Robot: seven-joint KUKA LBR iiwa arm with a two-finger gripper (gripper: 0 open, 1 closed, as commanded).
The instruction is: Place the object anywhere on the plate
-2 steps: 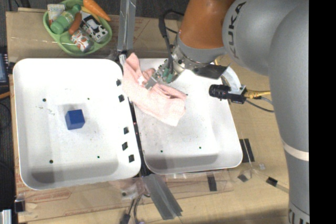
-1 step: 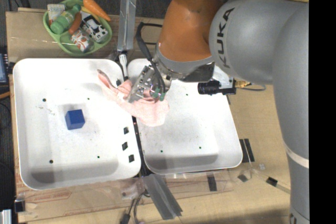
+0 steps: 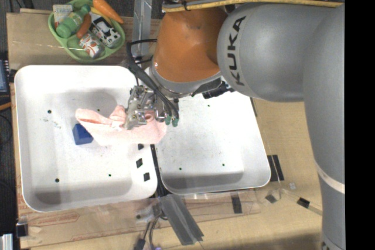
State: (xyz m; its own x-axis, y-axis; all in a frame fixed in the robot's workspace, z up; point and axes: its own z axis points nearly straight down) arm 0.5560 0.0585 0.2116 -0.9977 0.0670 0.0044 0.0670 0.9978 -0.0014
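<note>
The jaws [image 3: 142, 113] hang low over the inner edge of the left bin [image 3: 35, 126]; I cannot tell whether they grip anything. Directly under them lies a limp, crumpled pink cloth [image 3: 108, 123], with a small, hard-edged blue block [image 3: 82, 134] touching it. No plate is recognisable, so placing appears undone.

I read this site as a robotics laboratory test cell. The indicators: an industrial KUKA arm [image 3: 275, 50] over a plywood bench [image 3: 29, 32], two shallow white bins [image 3: 35, 184] held in place by taped markers and brackets, loose cabling on dark carpet, and a green bowl [image 3: 86, 30] of toy food props stored at the bench corner.
</note>
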